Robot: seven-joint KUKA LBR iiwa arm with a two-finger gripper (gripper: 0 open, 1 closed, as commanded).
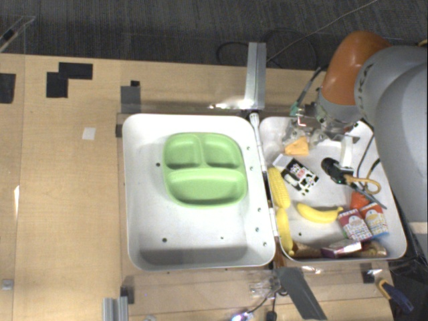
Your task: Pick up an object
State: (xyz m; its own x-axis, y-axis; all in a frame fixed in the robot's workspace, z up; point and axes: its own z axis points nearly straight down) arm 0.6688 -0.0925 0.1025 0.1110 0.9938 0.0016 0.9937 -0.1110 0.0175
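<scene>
light wooden bench [60, 199] (black markings), dark carpet floor [167, 12] behind.

One fixed camera looks down at a slant on both white bins [134, 199], arm [394, 85] entering from the right.

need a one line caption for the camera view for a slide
KUKA arm reaches into the right bin of toy food, gripper low over an orange wedge; green divided plate fills the left bin.
</scene>
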